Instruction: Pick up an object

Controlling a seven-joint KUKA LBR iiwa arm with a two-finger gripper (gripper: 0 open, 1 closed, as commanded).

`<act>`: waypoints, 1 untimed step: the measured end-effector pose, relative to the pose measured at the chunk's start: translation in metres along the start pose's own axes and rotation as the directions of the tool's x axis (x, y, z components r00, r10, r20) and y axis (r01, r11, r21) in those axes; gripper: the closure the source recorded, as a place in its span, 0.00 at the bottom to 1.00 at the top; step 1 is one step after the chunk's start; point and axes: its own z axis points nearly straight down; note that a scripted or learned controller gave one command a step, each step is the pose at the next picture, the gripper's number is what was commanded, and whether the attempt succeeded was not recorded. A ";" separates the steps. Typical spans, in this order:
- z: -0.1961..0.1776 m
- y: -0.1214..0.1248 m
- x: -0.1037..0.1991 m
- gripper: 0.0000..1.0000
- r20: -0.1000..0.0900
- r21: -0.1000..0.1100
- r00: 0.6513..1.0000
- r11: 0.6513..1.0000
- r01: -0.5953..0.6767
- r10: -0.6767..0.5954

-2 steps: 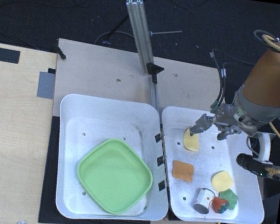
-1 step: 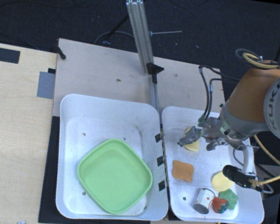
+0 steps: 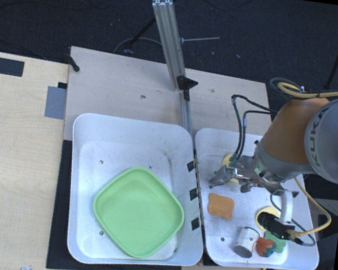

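My gripper (image 3: 231, 184) hangs over the left part of the right bin (image 3: 301, 261), its fingers spread open and nothing between them. Just below it in the view lies an orange block (image 3: 220, 206). Further toward the front of that bin a small white and grey cup (image 3: 245, 241) lies on its side, and a red and green object (image 3: 267, 246) sits beside it. A yellow object (image 3: 265, 213) lies partly hidden behind the wrist hardware.
The left bin (image 3: 94, 132) holds a large light green plate (image 3: 138, 211) in its front half. A metal strut (image 3: 172, 40) slants up from between the bins. The arm's orange band (image 3: 289, 133) looms over the right bin's back.
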 end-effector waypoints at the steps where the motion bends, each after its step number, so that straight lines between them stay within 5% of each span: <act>1: 0.042 0.000 0.000 0.00 0.000 -0.004 1.000 1.000 0.000 0.000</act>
